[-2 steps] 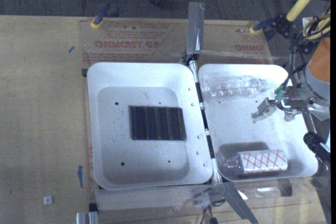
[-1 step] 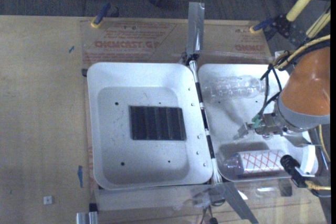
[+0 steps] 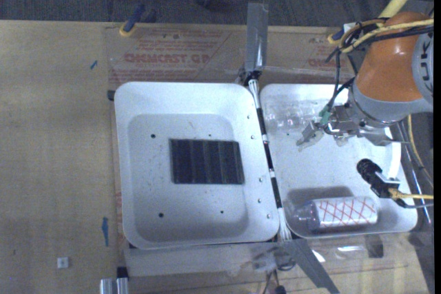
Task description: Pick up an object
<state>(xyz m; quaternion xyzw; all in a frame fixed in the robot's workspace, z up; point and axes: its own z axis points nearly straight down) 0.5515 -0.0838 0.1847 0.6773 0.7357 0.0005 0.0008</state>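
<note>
The wrapped bar (image 3: 342, 212) with red crisscross lines lies in the right bin (image 3: 332, 169), well below the jaws (image 3: 311, 135). I cannot tell if the jaws are apart. Nothing looks picked up yet.

A white tube with red criss-cross lines (image 3: 342, 211) lies on its side near the front edge of the right bin (image 3: 344, 165). A clear plastic thing (image 3: 289, 113) lies at the back of that bin.
</note>
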